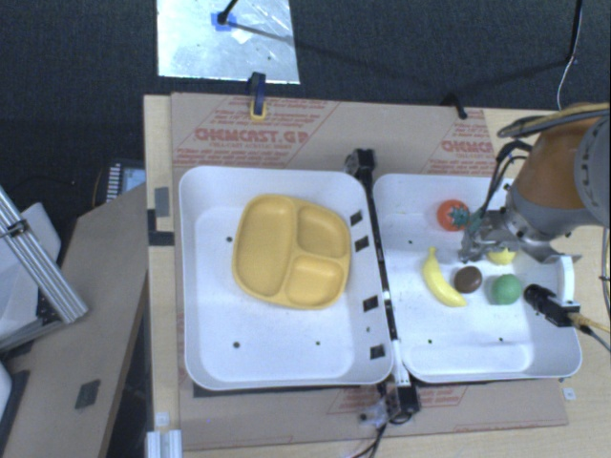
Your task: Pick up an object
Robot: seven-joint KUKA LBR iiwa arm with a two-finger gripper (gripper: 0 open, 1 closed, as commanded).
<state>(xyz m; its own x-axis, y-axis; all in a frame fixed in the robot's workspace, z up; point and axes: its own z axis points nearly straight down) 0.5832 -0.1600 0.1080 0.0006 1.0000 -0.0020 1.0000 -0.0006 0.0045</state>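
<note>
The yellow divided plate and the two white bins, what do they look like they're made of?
Yellow divided plate: likely moulded plastic, matte, with smooth rounded compartments and even colour. White bins: apparently thin formed plastic, slightly glossy, with soft rounded rims; the exact material can't be confirmed.

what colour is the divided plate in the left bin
Yellow: the three-compartment plastic plate, clearest in the camera view.

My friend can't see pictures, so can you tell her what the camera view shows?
A grey and orange robot arm reaches from the right, its gripper low in the right bin among a banana, tomato, brown ball, green ball and a small yellow thing. The left bin holds a yellow divided plate.
</note>
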